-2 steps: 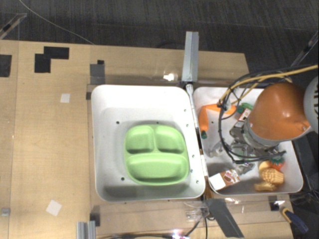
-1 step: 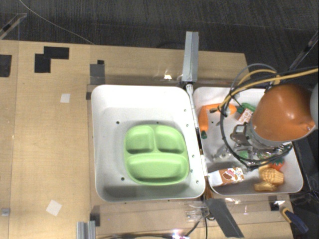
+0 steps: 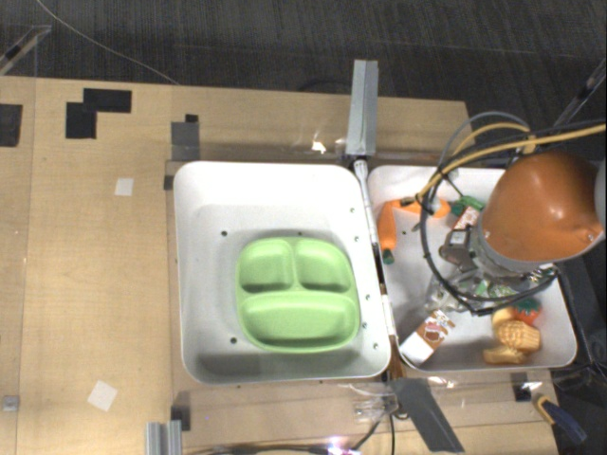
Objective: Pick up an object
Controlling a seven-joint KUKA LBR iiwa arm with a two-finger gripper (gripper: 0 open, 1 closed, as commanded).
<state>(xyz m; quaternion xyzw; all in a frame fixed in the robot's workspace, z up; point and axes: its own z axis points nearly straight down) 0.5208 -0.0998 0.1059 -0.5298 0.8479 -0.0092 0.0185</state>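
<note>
Right bin crowded: yellow toy, carton, orange item lying close together; gripper hidden beneath the arm's orange band, state cannot be told; risk: cables snagging, or fingers striking two objects; green tray in left bin beyond.

light wooden bench with black markers, dark grey carpet floor beyond

1. This is a robotics lab or test cell, not a home.
2. A plywood bench fills the left and centre of the frame, with black square markers at upper left.
3. Two white bins sit clamped by metal brackets at centre.
4. Loose cables loop at right above the robot arm.
5. Dark carpet runs along the top.
</note>
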